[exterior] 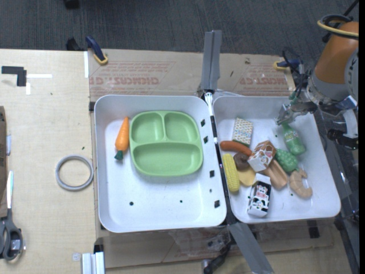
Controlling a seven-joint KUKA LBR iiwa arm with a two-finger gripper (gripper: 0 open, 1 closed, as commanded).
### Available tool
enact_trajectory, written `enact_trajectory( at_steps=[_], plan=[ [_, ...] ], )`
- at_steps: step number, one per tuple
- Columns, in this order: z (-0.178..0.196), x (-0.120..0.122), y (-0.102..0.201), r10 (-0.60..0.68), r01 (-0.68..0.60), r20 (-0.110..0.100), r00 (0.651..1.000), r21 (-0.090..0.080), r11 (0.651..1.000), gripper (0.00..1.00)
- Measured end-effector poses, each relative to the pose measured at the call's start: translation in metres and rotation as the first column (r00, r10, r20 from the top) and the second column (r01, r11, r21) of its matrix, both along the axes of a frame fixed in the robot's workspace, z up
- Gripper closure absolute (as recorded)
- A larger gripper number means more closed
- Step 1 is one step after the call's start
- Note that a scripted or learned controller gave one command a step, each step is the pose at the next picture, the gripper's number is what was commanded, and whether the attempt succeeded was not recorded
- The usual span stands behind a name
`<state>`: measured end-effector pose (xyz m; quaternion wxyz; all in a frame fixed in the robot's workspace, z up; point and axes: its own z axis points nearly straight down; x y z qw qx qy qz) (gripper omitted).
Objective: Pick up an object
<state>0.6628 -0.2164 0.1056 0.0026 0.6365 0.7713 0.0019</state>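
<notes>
The arm (335,61) entered from the right — orange band uppermost, wrist angled down and to the left. The gripper (289,114) hung low, tips pointing down.

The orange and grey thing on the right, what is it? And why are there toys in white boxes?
That is a robot arm. At its tip sits a pincer with two fingers for grabbing things. The picture comes from one camera fixed above the bench, looking down at a slant.

The two white boxes are shallow bins. The left bin holds a green divided plate with a toy carrot beside it. The right bin holds a pile of play food: a corn cob, a sausage, a small milk carton, a croissant and a green bottle, among others.

The pincer hangs over the far corner of the right bin, just above the green bottle. I cannot see anything between its fingers, so it is not carrying a toy. Its job is to pick one up.
</notes>
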Motion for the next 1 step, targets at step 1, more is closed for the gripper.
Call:
enact_trajectory(
  at_steps=[1],
  plan=[
    [0.1041, -0.0033, 0.039, -0.104, 0.104, -0.006, 0.995, -0.001, 0.995, 1.0]
  ],
)
